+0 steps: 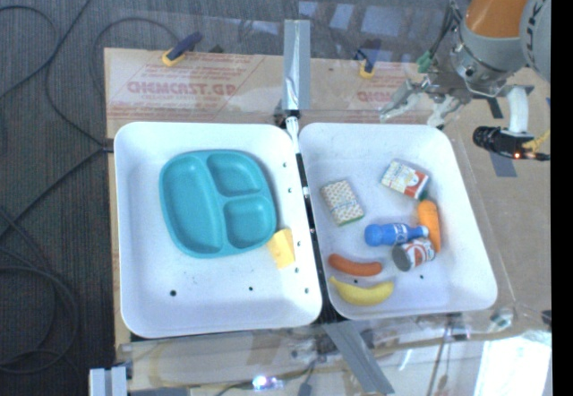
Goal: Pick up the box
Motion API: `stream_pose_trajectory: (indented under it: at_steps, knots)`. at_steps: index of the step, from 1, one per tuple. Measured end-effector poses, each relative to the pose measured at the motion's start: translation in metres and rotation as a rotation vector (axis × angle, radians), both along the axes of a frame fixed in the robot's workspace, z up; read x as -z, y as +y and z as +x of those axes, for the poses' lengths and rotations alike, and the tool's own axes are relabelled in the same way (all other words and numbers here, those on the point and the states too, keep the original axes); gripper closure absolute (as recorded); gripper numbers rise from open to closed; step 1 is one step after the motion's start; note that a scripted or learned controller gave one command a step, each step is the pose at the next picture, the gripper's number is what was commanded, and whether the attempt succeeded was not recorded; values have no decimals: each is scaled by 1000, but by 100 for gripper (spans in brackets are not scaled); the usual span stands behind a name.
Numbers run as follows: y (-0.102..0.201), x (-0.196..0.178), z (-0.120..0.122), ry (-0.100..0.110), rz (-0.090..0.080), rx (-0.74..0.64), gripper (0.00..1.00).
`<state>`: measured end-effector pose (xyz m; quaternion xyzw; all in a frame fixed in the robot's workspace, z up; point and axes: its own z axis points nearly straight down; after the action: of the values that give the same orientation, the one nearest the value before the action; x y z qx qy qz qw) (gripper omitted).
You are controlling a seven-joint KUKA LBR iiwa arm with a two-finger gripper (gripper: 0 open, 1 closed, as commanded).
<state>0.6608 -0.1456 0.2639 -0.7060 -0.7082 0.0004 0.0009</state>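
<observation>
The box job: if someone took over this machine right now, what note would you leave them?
Pincer: open, holding nothing, hovering above the far rim of the right bin.
Box: lying in the right bin's far part, untouched. A second small patterned box lies nearer the bin's left wall.
Done: nothing yet.
Left: come down over the box, close on it, lift.

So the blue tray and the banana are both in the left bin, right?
Not quite. The blue tray is in the left bin, but the banana lies in the right bin, near its front edge, just below the hot dog. The camera view shows this.
</observation>
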Motion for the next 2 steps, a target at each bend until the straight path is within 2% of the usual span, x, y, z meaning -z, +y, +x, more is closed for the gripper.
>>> stream_pose_trajectory:
  at_steps: [1, 2]
  knots:
    - [-12, 81, -39, 1, -2, -62, 0]
    - [-42, 153, -33, -8, -4, -67, 0]
